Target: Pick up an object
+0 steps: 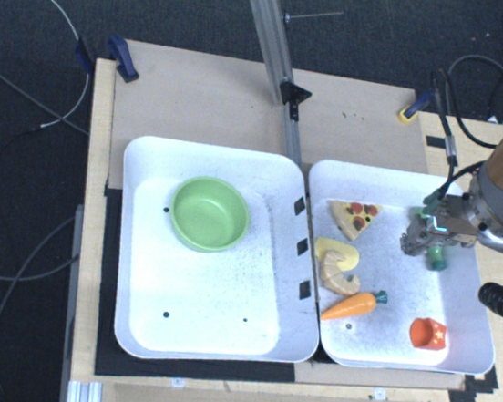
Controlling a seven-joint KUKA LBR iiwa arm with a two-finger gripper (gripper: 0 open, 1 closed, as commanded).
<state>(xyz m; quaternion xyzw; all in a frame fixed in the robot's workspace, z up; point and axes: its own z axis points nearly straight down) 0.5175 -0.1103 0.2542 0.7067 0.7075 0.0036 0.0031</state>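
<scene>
My gripper (423,238) hangs over the upper right part of the right bin (379,346). A small green object (436,259) shows right beside and partly under it; I cannot tell whether the two touch. Further left in this bin lie a pizza slice toy (355,217), a pale yellow curved piece (336,257) and an orange carrot (350,305) with a green top. A red-orange object (427,334) sits near the bin's front right corner.
The left bin (198,326) holds a green bowl (209,213) towards its back left. A metal rod (272,33) slants down to the divider between the bins. Cables run at the back right, by the arm.
</scene>
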